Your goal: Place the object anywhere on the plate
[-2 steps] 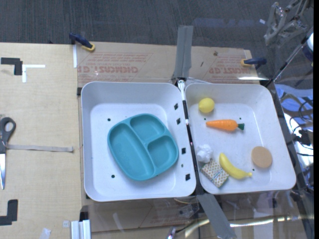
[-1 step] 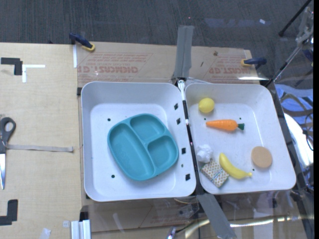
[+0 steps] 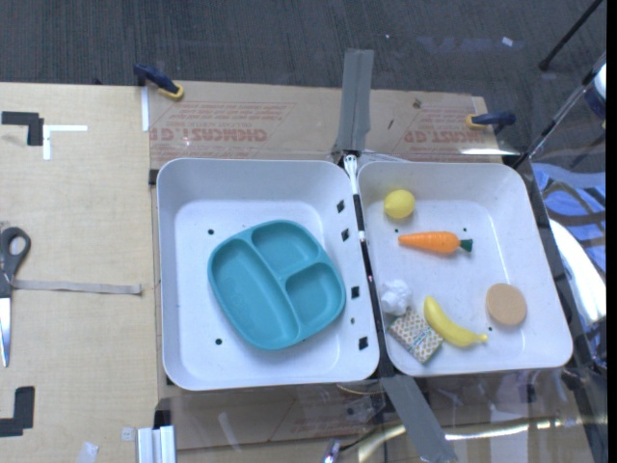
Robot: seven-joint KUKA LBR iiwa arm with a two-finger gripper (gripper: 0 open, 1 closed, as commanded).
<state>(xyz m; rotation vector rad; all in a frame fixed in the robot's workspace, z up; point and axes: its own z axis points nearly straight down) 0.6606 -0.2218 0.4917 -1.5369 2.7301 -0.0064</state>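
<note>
Two bins: teal divided plate [image 3: 278, 284] left; banana [image 3: 453, 323] overlaps patterned packet [image 3: 415, 336] at its 9 o'clock. Gripper state: cannot tell.

A light wooden bench [image 3: 77, 355] carries two shallow white bins: the left bin [image 3: 174, 355] and right bin [image 3: 540, 355], edges touching; scissors [image 3: 10, 278] lie at far left.

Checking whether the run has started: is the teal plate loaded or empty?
Empty. All three compartments of the teal plate show bare; the carrot and banana lie in the other bin.
</note>
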